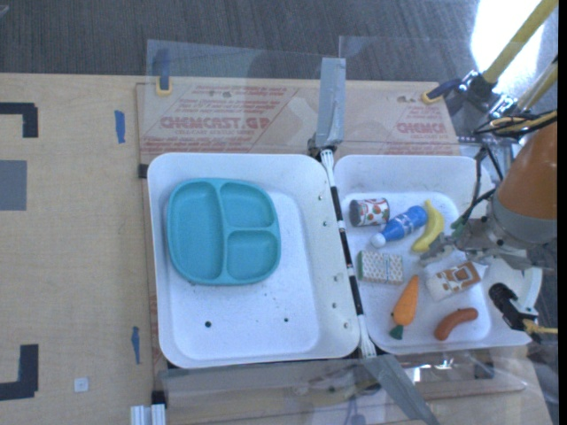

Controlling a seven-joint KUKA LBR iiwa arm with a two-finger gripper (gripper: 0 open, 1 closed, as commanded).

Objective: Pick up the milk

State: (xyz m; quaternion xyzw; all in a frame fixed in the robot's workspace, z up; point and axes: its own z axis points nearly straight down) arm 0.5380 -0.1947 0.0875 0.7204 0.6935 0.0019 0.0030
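The milk carton (454, 279) is seen lying on its side in the right bin (399, 165), towards that bin's right wall. The gripper (462, 248) is held just above the carton's upper edge, very close to it or touching it. Whether the gripper is apart or together cannot be told, as its tip is lost among grey metal and cables. Nothing is seen clamped in it.

The step in hand is judged to be the final descent and grasp. It is best done if the gripper is centred over the carton's middle rather than its upper edge, and lined up across the narrow sides. The carton is crowded: the banana (431, 226) and the blue bottle (400, 225) lie just above it, the carrot (406, 304) just to its left, the sausage (454, 322) just below. A straight vertical approach is therefore advised, so that these neighbours are not pushed.

The carton's flat faces are expected to be smooth, so a firm, square closure is called for before any lift is made. The left bin (266, 321), with its teal plate (223, 232), is not concerned.
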